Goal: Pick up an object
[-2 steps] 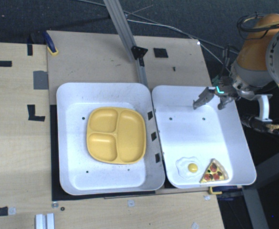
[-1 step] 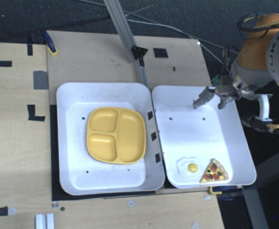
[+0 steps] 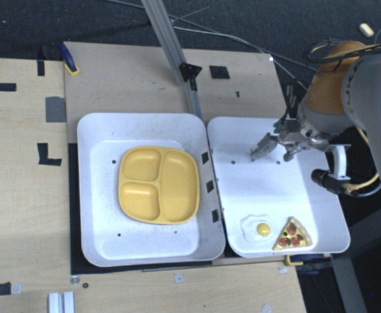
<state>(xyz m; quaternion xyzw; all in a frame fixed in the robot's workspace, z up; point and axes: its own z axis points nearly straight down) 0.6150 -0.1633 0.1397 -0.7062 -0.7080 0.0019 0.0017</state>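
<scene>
With its fingers spread on nothing, the gripper (image 3: 276, 150) hangs over the far end of the right bin (image 3: 242, 132), well apart from the fried egg (image 3: 256, 227) and pizza slice (image 3: 293, 234) at that bin's near end, so it should probably travel there, centre over one and descend squarely.

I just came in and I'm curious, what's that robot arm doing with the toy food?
The robot arm's gripper hangs over the far end of the right bin, with nothing between its fingers. A toy fried egg and a pizza slice lie at the near end, untouched. A yellow divided plate sits in the left bin.
</scene>
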